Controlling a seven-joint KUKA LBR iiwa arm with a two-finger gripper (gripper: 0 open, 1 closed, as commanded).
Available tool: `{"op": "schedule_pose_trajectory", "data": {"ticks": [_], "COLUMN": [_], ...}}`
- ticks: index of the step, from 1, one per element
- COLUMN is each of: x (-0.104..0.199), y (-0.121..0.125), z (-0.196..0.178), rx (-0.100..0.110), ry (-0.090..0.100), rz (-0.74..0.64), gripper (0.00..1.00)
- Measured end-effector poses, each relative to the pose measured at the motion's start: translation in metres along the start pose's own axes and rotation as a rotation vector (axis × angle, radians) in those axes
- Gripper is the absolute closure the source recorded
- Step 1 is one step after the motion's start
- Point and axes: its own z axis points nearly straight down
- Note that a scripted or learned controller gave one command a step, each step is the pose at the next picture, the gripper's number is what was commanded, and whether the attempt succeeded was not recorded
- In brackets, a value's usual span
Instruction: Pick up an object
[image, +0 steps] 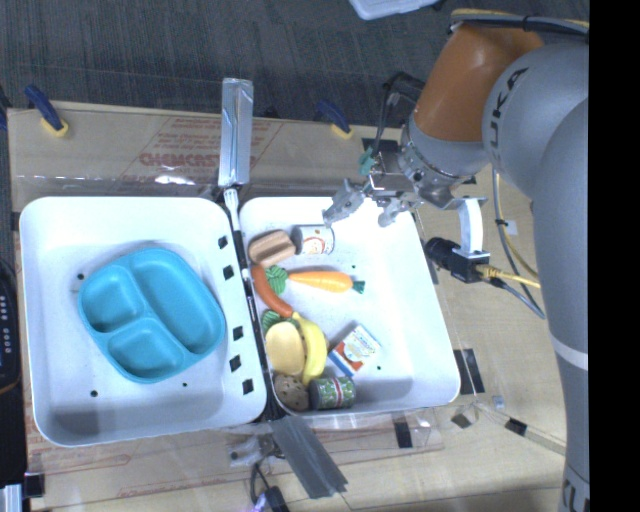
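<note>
My gripper (364, 207) hangs over the back edge of the right bin (420, 320), its two fingers spread apart and open with nothing between them. Just below and left of it lies a small can with a red label (316, 241), next to a brown bread roll (269, 247). An orange carrot (322, 282) lies in front of them. A red sausage (267, 290), a yellow banana (313, 345), a yellow round fruit (284, 346), a small packet (355, 349), a green-labelled can (333, 392) and a cookie (290, 391) fill the bin's left and front.
The left bin (60, 390) holds a blue sectioned plate (150, 312). A metal divider post (236, 130) stands behind the gap between the bins. Blue clamps (47, 108) grip the bench's back edge. The arm's cables (500, 265) hang to the right of the right bin.
</note>
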Motion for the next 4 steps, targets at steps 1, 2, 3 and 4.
{"op": "schedule_pose_trajectory", "data": {"ticks": [1, 2, 3, 4], "x": [-0.004, -0.034, -0.034, 0.009], "y": [0.033, -0.027, -0.027, 0.029], "z": [0.072, 0.174, 0.164, 0.014], "rx": [0.004, -0.001, 0.001, -0.014], "ry": [0.001, 0.0, 0.0, -0.002], "rz": [-0.161, -0.178, -0.181, -0.159], "gripper": [0.0, 0.0, 1.0, 1.0]}}
